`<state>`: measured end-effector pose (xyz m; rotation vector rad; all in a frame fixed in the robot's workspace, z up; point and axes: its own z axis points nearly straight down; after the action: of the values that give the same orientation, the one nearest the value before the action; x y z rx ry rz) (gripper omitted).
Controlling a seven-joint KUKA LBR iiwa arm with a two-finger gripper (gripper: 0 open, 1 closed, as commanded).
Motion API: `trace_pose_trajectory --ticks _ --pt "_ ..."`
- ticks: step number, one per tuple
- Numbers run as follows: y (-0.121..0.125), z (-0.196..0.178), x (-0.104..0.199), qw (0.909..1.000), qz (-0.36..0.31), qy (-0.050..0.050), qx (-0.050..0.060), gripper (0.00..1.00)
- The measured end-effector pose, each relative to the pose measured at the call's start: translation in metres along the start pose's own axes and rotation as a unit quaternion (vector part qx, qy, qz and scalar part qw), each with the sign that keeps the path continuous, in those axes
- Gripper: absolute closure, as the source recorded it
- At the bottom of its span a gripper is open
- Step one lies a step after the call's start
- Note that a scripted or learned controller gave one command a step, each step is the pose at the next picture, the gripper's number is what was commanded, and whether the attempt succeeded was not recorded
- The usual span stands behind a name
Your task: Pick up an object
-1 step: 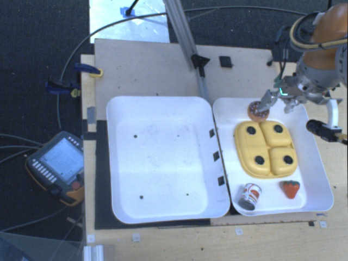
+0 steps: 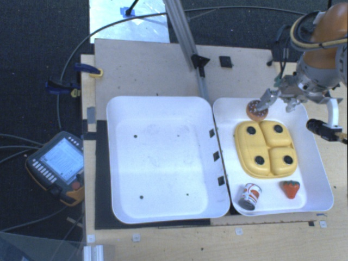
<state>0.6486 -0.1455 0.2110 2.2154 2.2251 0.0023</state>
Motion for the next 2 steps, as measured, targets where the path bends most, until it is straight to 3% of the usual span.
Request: trace_pose_trajectory --ticks 1,2 --pt "0.003 0.056 0.009 1.0000 -0.001 0.000 0.002 0.00" --pt "0.004 0.091 0.007 1.0000 -0.002 0.000 -0.005 0.00"
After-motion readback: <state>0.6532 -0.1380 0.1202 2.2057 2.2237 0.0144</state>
